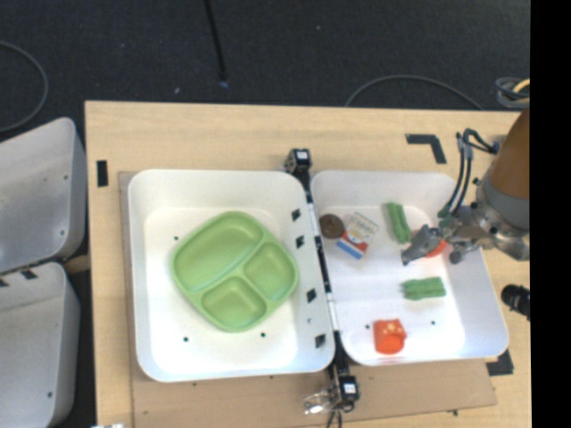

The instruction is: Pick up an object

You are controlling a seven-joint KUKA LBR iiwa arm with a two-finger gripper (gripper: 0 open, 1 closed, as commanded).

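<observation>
Orange block [389, 336] near right bin's [473, 328] front rim | pincer [432, 246] low over a small red-orange item [434, 249], grip state indiscernible | step: reaching to grasp | next: close squarely, then lift straight up

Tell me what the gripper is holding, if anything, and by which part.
Cannot be told: the gripper sits low over a small orange-red object in the right bin, hiding any grasp.
</observation>
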